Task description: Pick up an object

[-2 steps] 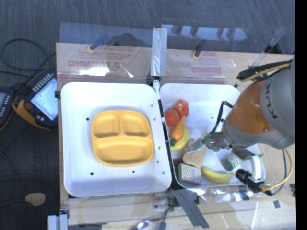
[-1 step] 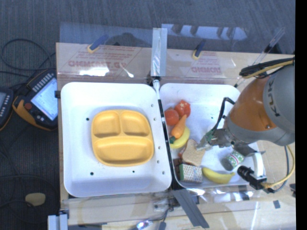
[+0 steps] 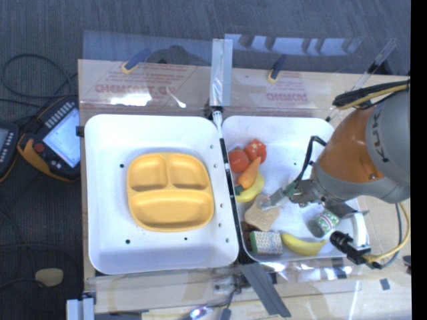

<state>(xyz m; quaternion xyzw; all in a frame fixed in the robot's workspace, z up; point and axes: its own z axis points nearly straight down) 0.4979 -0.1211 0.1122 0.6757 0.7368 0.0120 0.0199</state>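
- The bread slice (image 3: 261, 217) lies in the right bin (image 3: 293, 129), near its front edge, touching the banana (image 3: 301, 244).
- The jaws (image 3: 279, 199) hang just above the bread; I cannot tell if they are open or closed.
- A carrot (image 3: 249, 173) and tomatoes (image 3: 247, 155) sit close behind.
- To do it well, go straight down on the bread and do not bump the others.
- The yellow tray (image 3: 171, 191) sits in the left bin (image 3: 107, 245).

fixed overhead camera, slanted down, both bins (image 3: 93, 199)

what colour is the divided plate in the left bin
Yellow-orange: the three-compartment plastic plate is one plain colour, shown clearly in the camera view.
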